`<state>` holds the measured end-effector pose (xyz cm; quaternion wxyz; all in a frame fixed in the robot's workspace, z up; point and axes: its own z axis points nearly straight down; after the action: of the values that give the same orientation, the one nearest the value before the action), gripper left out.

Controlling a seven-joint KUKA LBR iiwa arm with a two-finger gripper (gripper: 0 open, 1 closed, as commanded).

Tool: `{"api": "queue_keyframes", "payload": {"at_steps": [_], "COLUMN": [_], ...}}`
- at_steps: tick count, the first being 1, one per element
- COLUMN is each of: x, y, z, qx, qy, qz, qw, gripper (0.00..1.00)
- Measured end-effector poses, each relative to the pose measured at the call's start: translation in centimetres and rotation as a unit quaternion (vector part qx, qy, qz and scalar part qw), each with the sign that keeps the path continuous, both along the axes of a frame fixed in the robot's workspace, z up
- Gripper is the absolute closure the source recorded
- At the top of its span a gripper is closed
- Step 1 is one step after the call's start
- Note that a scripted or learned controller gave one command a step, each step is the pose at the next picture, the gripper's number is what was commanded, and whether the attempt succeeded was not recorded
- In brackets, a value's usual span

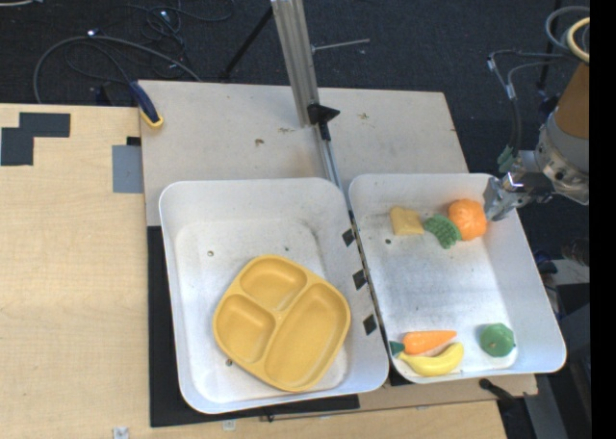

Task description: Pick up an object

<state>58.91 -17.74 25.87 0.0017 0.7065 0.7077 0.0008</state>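
the gripper is hovering over the far right rim of the right bin, just beside a round orange toy fruit; jaw state cannot be determined. a ridged green piece is touching the fruit, with a pale yellow wedge near it. a toy carrot, a smooth banana and a green rounded item are lying along the near wall. a glossy yellow three-compartment plate is resting in the left bin.
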Motion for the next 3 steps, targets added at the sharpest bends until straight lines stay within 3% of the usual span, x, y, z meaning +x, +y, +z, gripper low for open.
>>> {"api": "queue_keyframes", "payload": {"at_steps": [3], "x": [-4.0], "y": [17.4], "z": [-2.1], "qx": [0.0018], "qy": [0.005], "qz": [0.002], "qw": [1.0000], "gripper": [1.00]}}
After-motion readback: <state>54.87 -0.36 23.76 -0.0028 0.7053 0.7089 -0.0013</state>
